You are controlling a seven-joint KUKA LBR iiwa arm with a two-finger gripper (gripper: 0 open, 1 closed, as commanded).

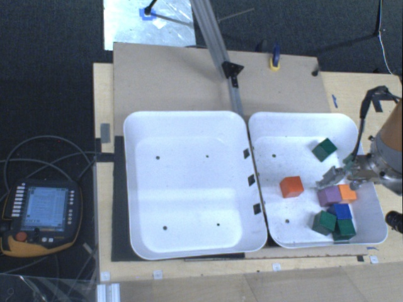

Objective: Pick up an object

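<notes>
Several small blocks lie in the right white bin (302, 123). A green block (325, 149) sits near its back right. An orange block (291, 186) lies alone near the middle. At the front right there is a cluster: a purple block (328, 196), a small orange block (347, 194), a blue block (343, 211) and two green blocks (325, 221). My gripper (332, 177) reaches in from the right and hovers just above the purple and small orange blocks. Nothing is visibly held in it.
The left white bin (189, 123) adjoins the right one, with black clips along the shared wall. A slanted metal pole (214, 36) rises behind the bins. A teach pendant (41, 216) with cables lies at the far left, off the bench.
</notes>
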